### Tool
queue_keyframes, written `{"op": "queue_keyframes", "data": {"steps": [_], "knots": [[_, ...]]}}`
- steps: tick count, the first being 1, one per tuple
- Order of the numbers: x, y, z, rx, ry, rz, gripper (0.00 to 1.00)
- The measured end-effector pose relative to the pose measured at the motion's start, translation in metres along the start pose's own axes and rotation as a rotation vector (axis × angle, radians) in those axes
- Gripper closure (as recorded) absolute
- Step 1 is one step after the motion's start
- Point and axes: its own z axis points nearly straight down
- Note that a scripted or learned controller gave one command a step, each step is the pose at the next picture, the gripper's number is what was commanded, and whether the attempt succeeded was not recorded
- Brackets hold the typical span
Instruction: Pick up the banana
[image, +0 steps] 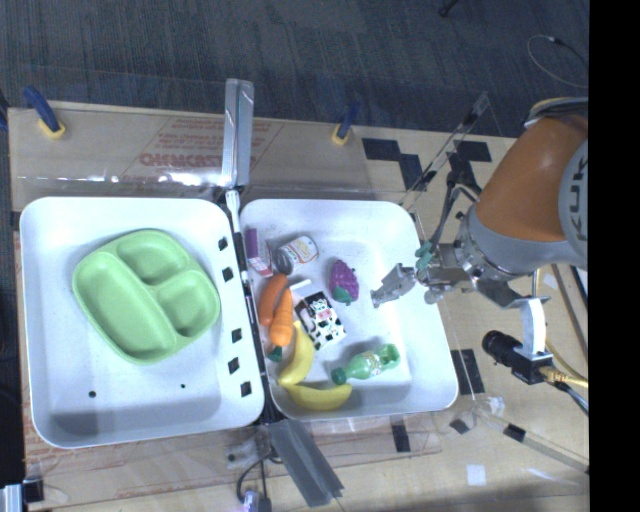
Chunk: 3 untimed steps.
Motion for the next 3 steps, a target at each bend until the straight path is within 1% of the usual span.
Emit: {"op": "queue_keyframes", "data": {"steps": [1,3], "knots": [[0.123,-0.023,0.061,0.001,0.0,0.217,0.0],[0.1225,-0.023,0.0609,0.001,-0.001,0.219,0.0]]}}
